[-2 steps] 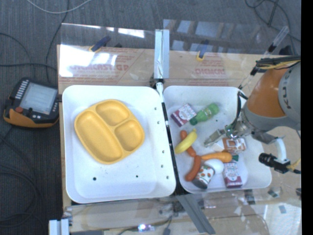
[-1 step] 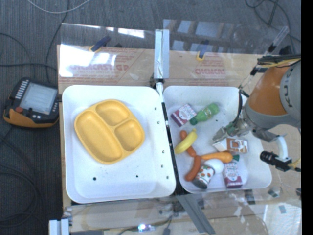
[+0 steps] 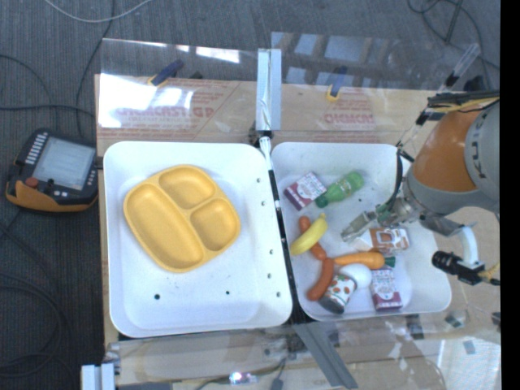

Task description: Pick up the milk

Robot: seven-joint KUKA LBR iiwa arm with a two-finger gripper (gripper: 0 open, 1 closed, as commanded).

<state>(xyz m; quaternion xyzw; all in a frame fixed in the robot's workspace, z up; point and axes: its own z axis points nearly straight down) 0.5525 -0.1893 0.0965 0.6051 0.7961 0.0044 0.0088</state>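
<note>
Three small red-and-white cartons lie in the right bin (image 3: 422, 303), and I cannot tell which one is the milk. One carton (image 3: 305, 189) lies at the bin's upper left, one (image 3: 389, 240) at the right, and one (image 3: 387, 290) near the front edge. My gripper (image 3: 354, 227) hangs low over the middle of the right bin. It sits just left of the right-hand carton and above an orange carrot (image 3: 358, 260). Nothing shows as held.
The right bin also holds a green bottle (image 3: 341, 187), a banana (image 3: 309, 236), a red sausage (image 3: 321, 276) and a can (image 3: 338, 292), packed close together. A yellow divided plate (image 3: 180, 216) lies in the left bin (image 3: 130, 307). A pendant (image 3: 54, 171) rests left of the bench.
</note>
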